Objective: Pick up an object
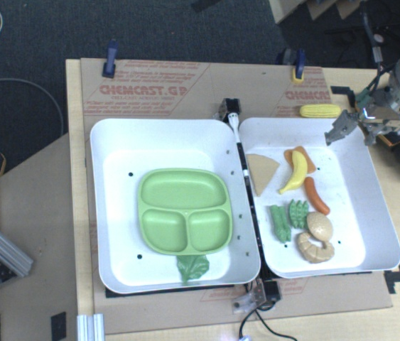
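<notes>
Gripper (343, 128) hangs over the right bin (370, 212)'s far right corner, nothing between its fingers; spread can't be told at this angle. Pickable toys sit clustered mid-bin, well apart from it: banana (296, 172), two sausages, croissant (314, 250), green veg. Corn cob (319, 110) lies outside on the board. Left bin (107, 190) has a green divided tray (184, 211), prob. drop-off.
</notes>
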{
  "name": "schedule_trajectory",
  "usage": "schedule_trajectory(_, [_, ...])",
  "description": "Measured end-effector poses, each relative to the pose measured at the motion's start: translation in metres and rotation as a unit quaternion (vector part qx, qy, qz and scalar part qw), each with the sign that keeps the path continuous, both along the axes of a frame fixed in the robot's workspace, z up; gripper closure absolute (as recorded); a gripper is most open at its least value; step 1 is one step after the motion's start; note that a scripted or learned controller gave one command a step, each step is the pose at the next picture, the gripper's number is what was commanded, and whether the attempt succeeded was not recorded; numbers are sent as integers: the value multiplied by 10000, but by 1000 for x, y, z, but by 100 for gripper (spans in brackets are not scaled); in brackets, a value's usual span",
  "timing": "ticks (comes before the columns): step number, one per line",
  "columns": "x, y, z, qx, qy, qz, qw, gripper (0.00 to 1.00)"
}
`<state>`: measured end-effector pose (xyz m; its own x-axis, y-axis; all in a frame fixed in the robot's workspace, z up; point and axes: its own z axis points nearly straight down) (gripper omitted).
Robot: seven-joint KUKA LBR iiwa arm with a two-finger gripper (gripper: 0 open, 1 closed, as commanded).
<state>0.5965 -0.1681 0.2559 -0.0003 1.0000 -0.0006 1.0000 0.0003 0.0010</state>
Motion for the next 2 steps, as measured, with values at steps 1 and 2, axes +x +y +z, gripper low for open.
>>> schedule_trajectory(1, [-60, 23, -125, 29, 86, -7, 10000, 0])
schedule_trajectory(2, [-29, 65, -174, 22, 27, 18, 10000, 0])
